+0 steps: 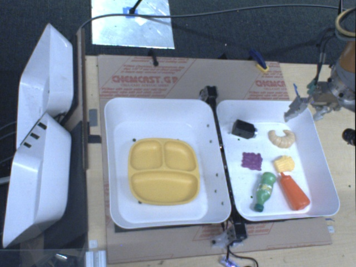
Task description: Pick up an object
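The right bin holds a black block, a tan croissant, a purple bunch of grapes, a small yellow piece, a green bottle and an orange bottle. My gripper hangs over the bin's back right corner, above and to the right of the croissant. It is open, with nothing between its fingers.
In the left bin lies a yellow divided plate. A black clamp sits at the back between the two bins. White housings stand at the far left, and a cable runs across the dark floor behind the bench.
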`<state>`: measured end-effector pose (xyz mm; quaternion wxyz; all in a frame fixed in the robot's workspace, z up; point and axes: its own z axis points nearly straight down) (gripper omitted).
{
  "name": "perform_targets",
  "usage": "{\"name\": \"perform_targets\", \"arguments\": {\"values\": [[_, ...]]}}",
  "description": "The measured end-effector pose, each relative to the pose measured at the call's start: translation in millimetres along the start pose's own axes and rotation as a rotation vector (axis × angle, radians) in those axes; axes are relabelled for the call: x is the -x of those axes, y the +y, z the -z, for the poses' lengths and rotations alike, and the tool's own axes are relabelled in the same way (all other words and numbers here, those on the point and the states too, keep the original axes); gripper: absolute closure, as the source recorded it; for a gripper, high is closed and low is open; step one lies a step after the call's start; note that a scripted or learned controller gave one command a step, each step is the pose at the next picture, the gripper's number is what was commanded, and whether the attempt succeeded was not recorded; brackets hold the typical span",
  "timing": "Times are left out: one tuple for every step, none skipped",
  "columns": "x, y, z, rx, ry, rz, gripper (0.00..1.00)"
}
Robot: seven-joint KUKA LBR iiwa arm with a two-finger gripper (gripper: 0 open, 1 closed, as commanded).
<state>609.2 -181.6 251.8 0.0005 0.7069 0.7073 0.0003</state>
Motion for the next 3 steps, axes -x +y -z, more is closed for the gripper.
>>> {"name": "perform_targets", "arguments": {"values": [[-0.8,0.5,-106.0,-0.009,0.002,-0.035,0.0],[-36.0,42.3,-58.5,0.004,0.0,0.004,0.0],[-59.2,24.4,-36.6,0.002,0.0,0.002,0.0]]}}
